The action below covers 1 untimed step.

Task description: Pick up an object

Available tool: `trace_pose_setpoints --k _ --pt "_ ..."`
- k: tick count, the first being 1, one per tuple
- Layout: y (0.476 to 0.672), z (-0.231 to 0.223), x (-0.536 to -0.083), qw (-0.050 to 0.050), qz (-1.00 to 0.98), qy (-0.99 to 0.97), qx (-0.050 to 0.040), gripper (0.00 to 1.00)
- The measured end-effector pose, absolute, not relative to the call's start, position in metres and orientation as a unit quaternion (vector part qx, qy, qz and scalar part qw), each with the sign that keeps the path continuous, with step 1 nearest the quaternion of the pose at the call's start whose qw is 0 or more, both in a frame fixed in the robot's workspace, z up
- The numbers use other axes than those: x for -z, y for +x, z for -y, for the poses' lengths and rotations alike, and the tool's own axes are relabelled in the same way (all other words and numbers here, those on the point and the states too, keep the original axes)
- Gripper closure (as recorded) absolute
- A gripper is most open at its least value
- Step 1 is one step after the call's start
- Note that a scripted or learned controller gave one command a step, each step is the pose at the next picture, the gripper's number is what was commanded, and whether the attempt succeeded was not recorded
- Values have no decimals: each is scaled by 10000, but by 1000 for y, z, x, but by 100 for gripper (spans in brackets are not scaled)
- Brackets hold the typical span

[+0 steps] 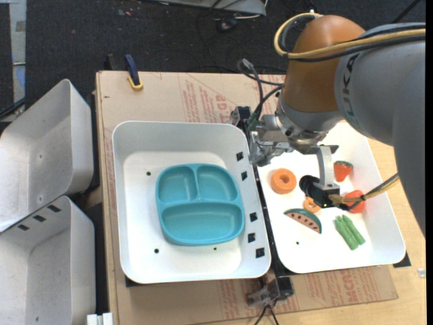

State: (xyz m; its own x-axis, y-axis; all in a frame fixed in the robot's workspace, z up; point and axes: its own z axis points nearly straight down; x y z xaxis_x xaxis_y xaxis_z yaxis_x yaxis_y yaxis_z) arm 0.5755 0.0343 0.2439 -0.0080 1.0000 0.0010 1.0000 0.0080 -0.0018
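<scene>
Where the right bin (379, 252) nears the counter (203, 293) edge, I see bare white floor. On it lies a green pod (350, 232), its long axis running far-left to near-right. Just left, a watermelon slice (303, 220) lies mostly crosswise. Beyond sit an orange ring (283, 181) and a red piece (343, 170). The left bin (135, 249) holds a blue divided plate (200, 204). The tool (260, 151) hangs over the shared wall; I cannot tell how open it is.
</scene>
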Motion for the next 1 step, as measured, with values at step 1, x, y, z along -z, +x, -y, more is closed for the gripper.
trace_pose_setpoints --k 1 --pt "592 -82 -245 -6 7098 -7044 9 100"
